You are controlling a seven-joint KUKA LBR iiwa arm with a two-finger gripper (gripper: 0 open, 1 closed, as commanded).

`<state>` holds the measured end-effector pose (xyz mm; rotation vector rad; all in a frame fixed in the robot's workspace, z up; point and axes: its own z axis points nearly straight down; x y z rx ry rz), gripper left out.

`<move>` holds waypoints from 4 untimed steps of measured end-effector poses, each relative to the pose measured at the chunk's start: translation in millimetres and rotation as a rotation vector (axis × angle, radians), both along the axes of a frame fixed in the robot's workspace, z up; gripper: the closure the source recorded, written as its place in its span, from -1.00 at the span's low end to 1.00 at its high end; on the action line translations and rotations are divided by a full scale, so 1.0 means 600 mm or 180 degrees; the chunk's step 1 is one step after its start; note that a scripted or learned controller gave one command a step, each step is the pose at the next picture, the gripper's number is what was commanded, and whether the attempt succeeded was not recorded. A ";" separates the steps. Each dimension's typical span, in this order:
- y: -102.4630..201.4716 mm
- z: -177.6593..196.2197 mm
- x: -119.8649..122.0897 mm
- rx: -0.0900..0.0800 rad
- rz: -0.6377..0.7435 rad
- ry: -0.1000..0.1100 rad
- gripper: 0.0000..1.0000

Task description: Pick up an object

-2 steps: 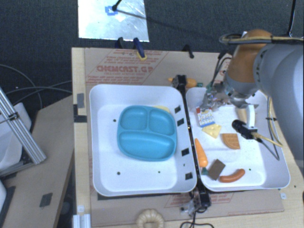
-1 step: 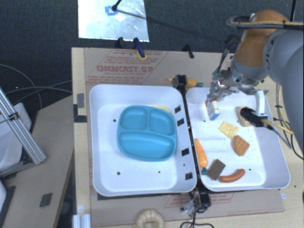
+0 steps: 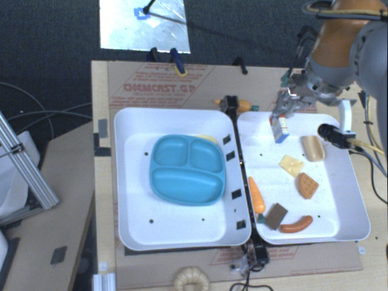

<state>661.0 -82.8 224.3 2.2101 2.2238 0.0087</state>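
The left bin [image 3: 133, 223] held a blue divided plate [image 3: 188, 168], with a sliver of something yellow just behind its far rim, too little of it showing to name. Across the divider, the right bin [image 3: 351, 214] carried the loose pieces: a carrot [image 3: 256, 194] lying along the near side of the divider, a brown block [image 3: 276, 216] touching a sausage [image 3: 295, 224] near the front wall, a yellow cheese wedge [image 3: 291, 164] with a waffle-like piece [image 3: 307, 185] just beside it, and a tan bread-like piece [image 3: 313, 147] further back. Above the bin's far left corner hung the gripper [image 3: 280, 119], and a small white-and-blue object [image 3: 279, 129] appeared to be pinched between its narrowly set fingers, clear of the bin floor, though the view there was blurred enough that the hold could not be judged firm. The risk from here seemed to be a slip: the object hung tilted and looked caught near its top end, so any quick swing of the arm could shake it loose and drop it back into the bin or onto the divider.
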 end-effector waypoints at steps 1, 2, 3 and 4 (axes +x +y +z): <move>0.070 -0.015 -0.051 0.0006 0.0008 0.0028 1.00; 0.163 -0.013 -0.098 0.0010 0.0011 0.0030 1.00; 0.179 0.018 -0.116 0.0006 0.0001 0.0020 1.00; 0.195 0.007 -0.118 0.0003 0.0001 0.0026 1.00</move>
